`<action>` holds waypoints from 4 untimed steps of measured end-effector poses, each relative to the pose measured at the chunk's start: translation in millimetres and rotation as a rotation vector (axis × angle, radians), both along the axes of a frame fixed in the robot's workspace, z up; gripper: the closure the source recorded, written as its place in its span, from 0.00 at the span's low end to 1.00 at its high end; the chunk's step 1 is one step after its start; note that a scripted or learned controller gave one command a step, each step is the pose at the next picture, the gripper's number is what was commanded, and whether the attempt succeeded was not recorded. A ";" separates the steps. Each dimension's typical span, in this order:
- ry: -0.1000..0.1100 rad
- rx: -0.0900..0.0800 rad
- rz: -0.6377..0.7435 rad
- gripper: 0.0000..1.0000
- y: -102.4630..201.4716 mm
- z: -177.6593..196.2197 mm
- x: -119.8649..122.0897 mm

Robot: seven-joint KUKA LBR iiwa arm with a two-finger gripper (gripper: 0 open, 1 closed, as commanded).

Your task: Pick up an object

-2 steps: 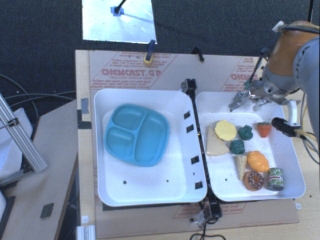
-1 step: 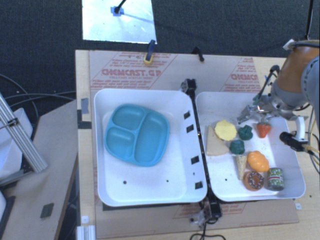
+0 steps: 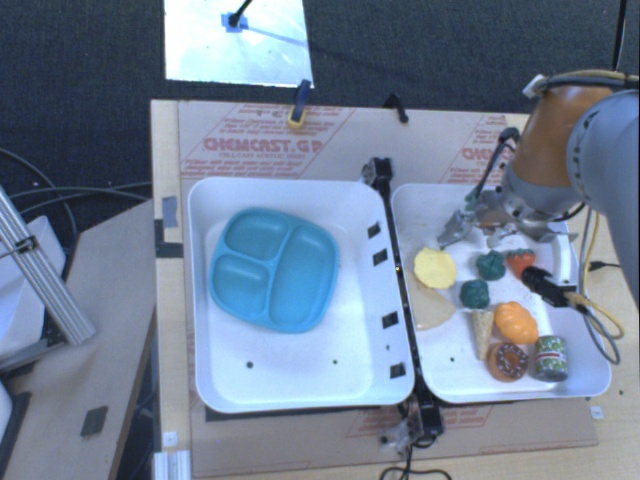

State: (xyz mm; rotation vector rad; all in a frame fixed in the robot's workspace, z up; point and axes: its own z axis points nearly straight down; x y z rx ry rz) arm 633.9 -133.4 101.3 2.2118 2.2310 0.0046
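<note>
My gripper [image 3: 458, 226] hangs over the back left part of the right bin [image 3: 580, 383], just above and to the right of a yellow round piece [image 3: 434, 267]. Close to it on the right lie a dark teal lump [image 3: 490, 264] and a small red-orange piece [image 3: 520, 261]. A second teal lump [image 3: 474, 293] sits lower down. Nothing shows held in the gripper.
Toward the right bin's front lie an orange fruit [image 3: 515, 320], a pale cone [image 3: 483, 330], a brown doughnut [image 3: 507, 361], a small can [image 3: 548, 358] and a pale flat disc [image 3: 432, 311]. The left bin [image 3: 215, 368] holds a blue divided plate [image 3: 272, 268]. A black divider [image 3: 395, 288] separates the bins.
</note>
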 end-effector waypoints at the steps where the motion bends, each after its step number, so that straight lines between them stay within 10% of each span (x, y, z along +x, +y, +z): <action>1: -0.001 0.012 0.006 0.00 -52.1 -12.9 -41.5; 2: -0.008 0.021 0.009 0.00 -58.6 -14.4 -85.2; 3: -0.001 -0.001 0.001 0.00 20.7 -16.9 -84.2; 4: 0.003 -0.003 -0.012 0.00 -7.5 -16.7 -149.2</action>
